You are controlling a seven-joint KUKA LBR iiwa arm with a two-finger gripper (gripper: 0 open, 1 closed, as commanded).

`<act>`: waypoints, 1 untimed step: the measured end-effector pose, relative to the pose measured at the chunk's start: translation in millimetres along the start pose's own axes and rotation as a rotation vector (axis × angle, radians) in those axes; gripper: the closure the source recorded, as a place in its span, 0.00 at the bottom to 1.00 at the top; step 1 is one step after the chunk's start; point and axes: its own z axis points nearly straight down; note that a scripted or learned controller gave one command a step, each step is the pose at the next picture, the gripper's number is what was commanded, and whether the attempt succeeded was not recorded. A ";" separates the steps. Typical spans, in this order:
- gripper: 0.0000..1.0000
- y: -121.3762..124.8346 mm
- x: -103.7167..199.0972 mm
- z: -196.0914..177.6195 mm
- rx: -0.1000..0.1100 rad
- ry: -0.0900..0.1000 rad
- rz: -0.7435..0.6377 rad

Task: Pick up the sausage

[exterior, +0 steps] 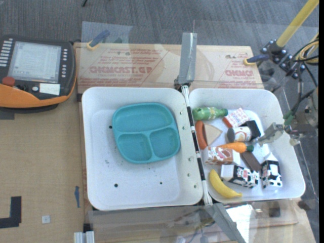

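Lying against the right bin's [291, 161] left wall, sausage [201, 134], well left of the fingers; gripper [267, 135] over the toy food, finger state impossible to tell.

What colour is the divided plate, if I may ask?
The plate is teal, seen in the camera view.

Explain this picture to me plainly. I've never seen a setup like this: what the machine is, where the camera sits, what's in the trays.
One camera looks down at a slant on a bench with two white bins. The left bin holds a teal plate. The right bin holds toy food: a reddish sausage by the divider, a banana, a carrot, a green bottle and small cartons. The robot arm reaches in from the right; its gripper hangs over the right bin, far from the sausage, holding nothing visible. The tablet at upper left looks like its controller.
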 end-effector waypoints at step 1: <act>0.00 42.3 33.0 139.4 -0.015 -0.001 0.033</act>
